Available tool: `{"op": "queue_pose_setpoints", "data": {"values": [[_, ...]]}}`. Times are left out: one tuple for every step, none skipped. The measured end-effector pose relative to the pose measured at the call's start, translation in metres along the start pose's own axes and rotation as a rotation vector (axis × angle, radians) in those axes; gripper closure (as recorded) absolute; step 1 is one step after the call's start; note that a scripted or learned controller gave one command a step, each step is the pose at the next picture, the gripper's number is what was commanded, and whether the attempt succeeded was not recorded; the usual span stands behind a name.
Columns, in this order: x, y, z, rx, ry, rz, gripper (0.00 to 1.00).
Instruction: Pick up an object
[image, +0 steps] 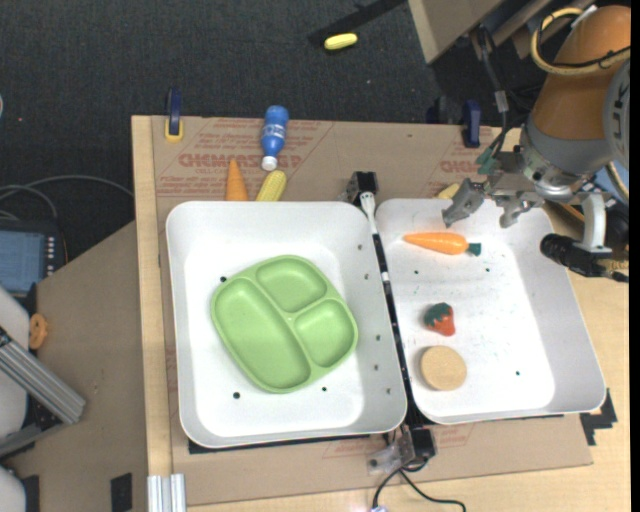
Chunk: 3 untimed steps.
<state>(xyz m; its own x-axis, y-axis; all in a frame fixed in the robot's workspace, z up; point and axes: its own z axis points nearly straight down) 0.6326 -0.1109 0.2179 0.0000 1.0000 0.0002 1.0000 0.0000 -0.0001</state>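
The surface (150, 300) carried two white bins: the left bin (200, 380), well away from the hand, and the right bin (560, 340), whose far edge lay directly beneath the hand (487, 207). The hand hovered with its two fingers (462, 208) spread wide and nothing between them. One green divided plate (284, 322) lay in the left bin; being broad, flat and stiff, it would probably offer only its rim to a grasp. Three small objects lay in the right bin. One toy carrot (436, 242), just below and slightly left of the hand, was the nearest candidate; it appeared light, rigid and smooth, so a grip across the thick middle of its body, square to its long axis, would likely hold better than one at the tapered tip. One tan disc (442, 367), farthest in that bin from the hand, looked low and flat, hence awkward to pinch. One small red-and-green piece (439, 319) lay between carrot and disc, light but small enough to slip. Beyond the bins, well left of the hand, lay one blue-and-white bottle (273, 137), one corn cob (271, 185) and one orange cone-shaped piece (235, 181).
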Motion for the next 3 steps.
{"op": "queue_pose_setpoints", "data": {"values": [[-0.004,-0.086,0.140,0.011,0.002,0.004,0.00],[-0.004,-0.081,0.123,-0.003,-0.001,0.002,1.00],[-0.004,-0.081,0.124,-0.002,-0.001,0.002,0.00]]}}
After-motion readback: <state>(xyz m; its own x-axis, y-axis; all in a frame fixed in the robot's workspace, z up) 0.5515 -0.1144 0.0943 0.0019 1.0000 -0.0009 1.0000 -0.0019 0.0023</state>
